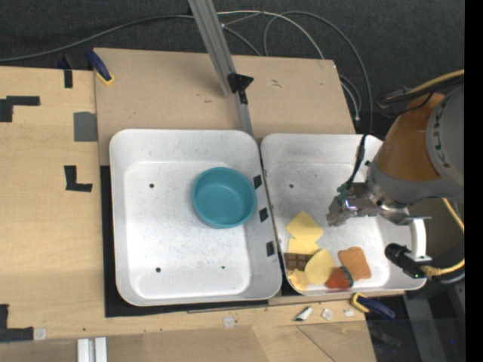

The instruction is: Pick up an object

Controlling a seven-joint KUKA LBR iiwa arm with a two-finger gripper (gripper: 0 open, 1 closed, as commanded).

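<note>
The camera view looks down on two white bins side by side. The left bin (pixel 136 225) has one blue bowl (pixel 223 196) in it, near its right side. The right bin (pixel 309 161) has a small heap of play food in its front corner. There are three yellow cheese-like pieces (pixel 304 231), one brown block (pixel 297 261), one orange piece (pixel 355 262) and one red piece (pixel 339 279).

The end effector (pixel 342 210) hangs over the right bin, at the end of the grey and orange arm (pixel 411 157). It is just beside the top yellow piece, up and to the right of it. The rest of the food lies a little nearer the front edge. Nothing can be seen between the fingers. It is not possible to tell if they are spread or closed.

The bins sit on a light brown wooden worktop (pixel 45 127) with bits of black tape (pixel 75 178) on it. A grey metal pole (pixel 215 36) leans in from the top. Thin cables (pixel 317 21) lie on the dark floor behind.
</note>
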